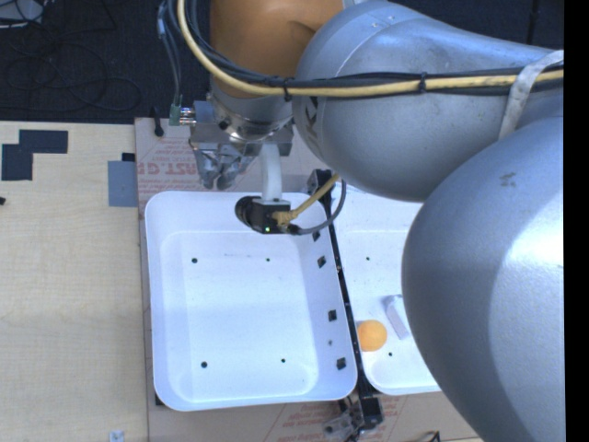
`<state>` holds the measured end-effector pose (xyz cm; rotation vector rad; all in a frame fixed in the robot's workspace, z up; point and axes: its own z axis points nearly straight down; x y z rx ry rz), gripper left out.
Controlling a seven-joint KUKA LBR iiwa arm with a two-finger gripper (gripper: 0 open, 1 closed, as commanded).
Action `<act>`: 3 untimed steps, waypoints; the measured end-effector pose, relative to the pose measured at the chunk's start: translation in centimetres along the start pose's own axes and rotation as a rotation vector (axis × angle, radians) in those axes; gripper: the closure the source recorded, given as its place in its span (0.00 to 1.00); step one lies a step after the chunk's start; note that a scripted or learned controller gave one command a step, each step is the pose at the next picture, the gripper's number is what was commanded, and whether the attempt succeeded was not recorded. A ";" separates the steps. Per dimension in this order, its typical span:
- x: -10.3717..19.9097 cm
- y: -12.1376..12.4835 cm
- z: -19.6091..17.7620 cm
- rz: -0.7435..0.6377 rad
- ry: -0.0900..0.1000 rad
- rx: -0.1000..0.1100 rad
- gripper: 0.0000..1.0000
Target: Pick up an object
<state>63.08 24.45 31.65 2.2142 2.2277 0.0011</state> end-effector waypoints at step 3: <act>-0.2 -9.0 9.9 0.009 -0.004 0.012 1.00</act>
